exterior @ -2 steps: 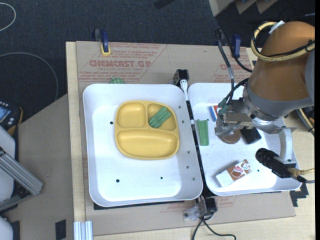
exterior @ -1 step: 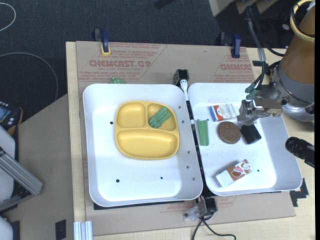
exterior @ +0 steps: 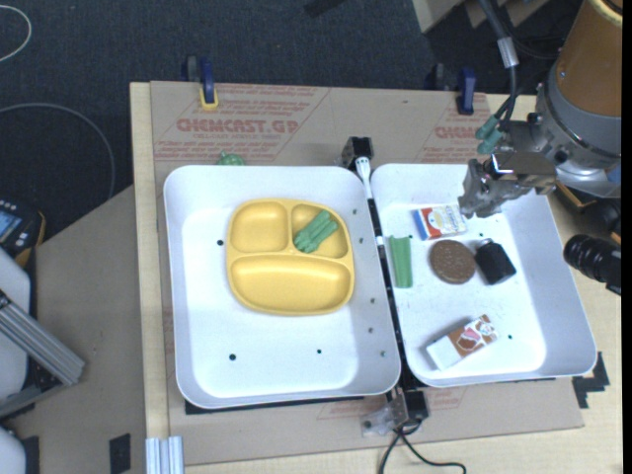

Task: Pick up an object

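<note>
- I see the end effector (exterior: 472,201) low over the far part of the right bin (exterior: 553,294), just beside a small red, white and blue packet (exterior: 435,222); from this angle I cannot tell how far apart it stands, nor whether it has hold of anything.
- The packet lies flat near the right bin's far left corner, tilted slightly, white in the middle with a blue end and a red end.
- Just nearer me sit a round brown disc (exterior: 453,262) and a black block (exterior: 495,262), close beside each other at the bin's middle.
- A green bar (exterior: 401,261) lies along the right bin's left edge.
- A white and brown carton (exterior: 462,341) lies toward the near edge, with open white floor around it.
- The left bin (exterior: 197,294) bears a yellow divided plate (exterior: 286,275) with a green piece (exterior: 315,231) in its far right compartment.
- Both bins rest on the counter (exterior: 158,265).
</note>
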Controlling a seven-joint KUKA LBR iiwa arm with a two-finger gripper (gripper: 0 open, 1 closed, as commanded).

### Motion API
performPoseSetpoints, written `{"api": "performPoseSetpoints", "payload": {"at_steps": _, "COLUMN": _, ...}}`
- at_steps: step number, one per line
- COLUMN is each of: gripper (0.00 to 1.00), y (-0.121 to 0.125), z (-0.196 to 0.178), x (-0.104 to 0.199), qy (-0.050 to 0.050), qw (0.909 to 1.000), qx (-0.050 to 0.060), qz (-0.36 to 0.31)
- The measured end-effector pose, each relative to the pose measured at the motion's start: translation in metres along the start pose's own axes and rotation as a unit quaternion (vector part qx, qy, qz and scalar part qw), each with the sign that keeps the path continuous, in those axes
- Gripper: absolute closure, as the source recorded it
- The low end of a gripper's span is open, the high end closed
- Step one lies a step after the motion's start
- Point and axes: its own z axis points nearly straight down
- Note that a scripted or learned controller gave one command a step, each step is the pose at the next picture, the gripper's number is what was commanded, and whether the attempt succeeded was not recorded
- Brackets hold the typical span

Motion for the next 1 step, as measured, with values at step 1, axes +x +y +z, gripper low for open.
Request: {"api": "performPoseSetpoints", "payload": {"at_steps": 1, "gripper": 1.00, "y": -0.0002, "z": -0.0153, "x": 0.0603, "qy": 0.000, "qw": 1.0000, "qx": 0.003, "qz": -0.001}}
